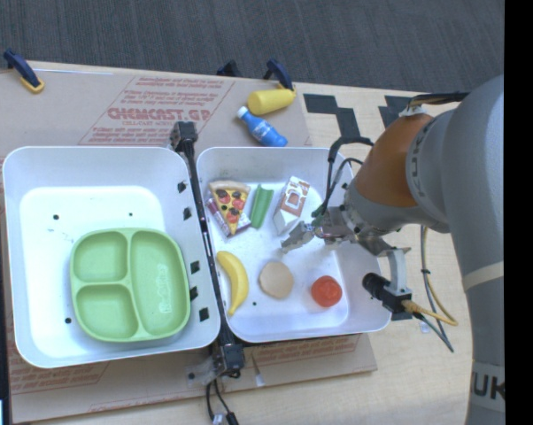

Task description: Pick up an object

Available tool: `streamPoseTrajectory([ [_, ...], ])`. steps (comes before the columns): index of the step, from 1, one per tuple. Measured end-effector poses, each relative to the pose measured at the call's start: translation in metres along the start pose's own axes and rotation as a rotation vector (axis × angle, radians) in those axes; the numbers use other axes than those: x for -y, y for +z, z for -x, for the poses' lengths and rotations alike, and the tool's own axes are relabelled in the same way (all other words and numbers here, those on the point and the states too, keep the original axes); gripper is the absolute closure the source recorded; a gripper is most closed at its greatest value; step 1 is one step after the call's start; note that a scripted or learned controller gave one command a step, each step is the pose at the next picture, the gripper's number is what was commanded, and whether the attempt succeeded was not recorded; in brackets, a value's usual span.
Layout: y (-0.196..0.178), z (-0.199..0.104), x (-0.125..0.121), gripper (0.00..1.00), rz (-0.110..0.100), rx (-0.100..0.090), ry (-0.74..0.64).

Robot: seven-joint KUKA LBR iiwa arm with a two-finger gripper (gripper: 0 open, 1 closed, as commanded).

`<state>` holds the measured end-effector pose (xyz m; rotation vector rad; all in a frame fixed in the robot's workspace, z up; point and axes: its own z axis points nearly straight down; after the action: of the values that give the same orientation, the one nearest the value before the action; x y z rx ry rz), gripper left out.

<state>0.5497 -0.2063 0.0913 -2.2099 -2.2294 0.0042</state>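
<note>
The gripper is seen low in the right bin, its fingers spread apart with nothing held. A tan cookie lies just below the fingers, a small carton just above. The fingers should be lowered straight over one thing, then closed. The fingertips are blurry.

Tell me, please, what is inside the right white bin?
Inside the right white bin lie a pizza slice, a green stick, a small carton, a banana, a beige round piece and a tomato. The pincer and arm cover part of the bin's right side.
</note>
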Motion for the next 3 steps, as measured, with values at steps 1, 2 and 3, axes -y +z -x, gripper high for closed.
streamPoseTrajectory([
  [1, -0.010, 0.000, 0.000, 1.00, -0.001, 0.000, -0.003],
  [2, -0.010, 0.000, 0.000, 0.00, -0.001, 0.000, -0.003],
  [3, 0.000, -0.032, 0.060, 0.00, -0.001, -0.002, 0.002],
])
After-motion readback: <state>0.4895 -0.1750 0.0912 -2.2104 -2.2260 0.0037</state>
